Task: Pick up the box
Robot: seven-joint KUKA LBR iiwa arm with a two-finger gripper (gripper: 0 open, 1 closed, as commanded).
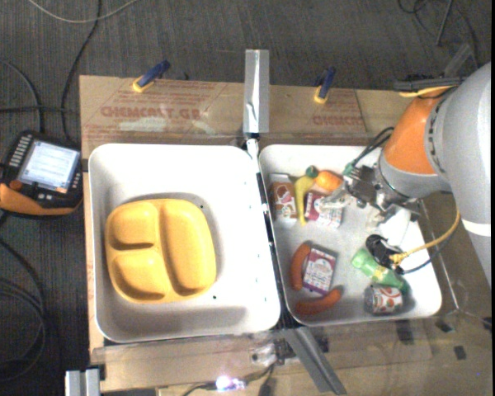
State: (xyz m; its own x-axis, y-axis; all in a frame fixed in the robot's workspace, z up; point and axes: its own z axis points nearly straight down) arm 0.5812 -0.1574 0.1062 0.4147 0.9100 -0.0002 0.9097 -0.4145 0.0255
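Bins are sitting side by side on the desk (95, 130), and the right bin (433, 299) is serving as the landmark for everything else; the left bin (99, 167) is lying just beside it, their inner walls touching, and it is carrying a yellow divided tray (159, 248) near its middle. Inside the right bin, the box (318, 271), a small flat carton with a dark red printed face, is lying in the lower left part, clear of the arm; an orange sausage-shaped piece (299, 262) is resting against its left edge, and another one (316, 302) is lying just below it. Toward the right bin's lower right corner a small can (385, 299) is lying on its side, with a green piece (368, 262) just above it. In the upper left part of the right bin, a brown jar (282, 198), a yellow banana-shaped piece (302, 196), an orange carrot-shaped piece (322, 178) and a white packet (326, 209) are crowding together. The arm (425, 151) is reaching over the right bin's upper right part; the claw (361, 190) is hanging beside the white packet, well apart from the box, and whether it is apart or together cannot be told. A teach pendant (40, 174) is lying left of the left bin.
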